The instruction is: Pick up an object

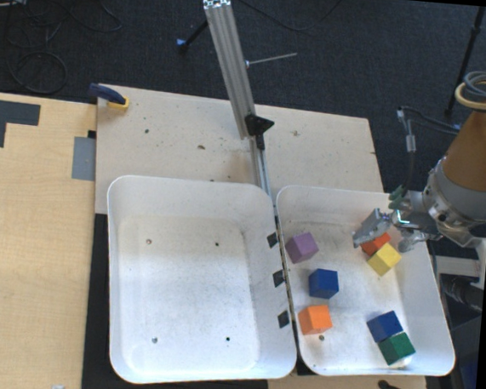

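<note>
While the gripper (pixel 386 233) hung over the right bin (pixel 434 336), its finger state could not be told; a red block (pixel 376 242) and yellow block (pixel 384 259) lay beneath, seemingly light, rigid, best pinched across flat faces.

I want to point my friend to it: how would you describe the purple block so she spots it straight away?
Look at the right-hand white bin of the two. Near its left wall, towards the far end, sits the purple block, with a blue block just in front of it. It is the bin's one purple thing, and it lies apart from the others.
</note>
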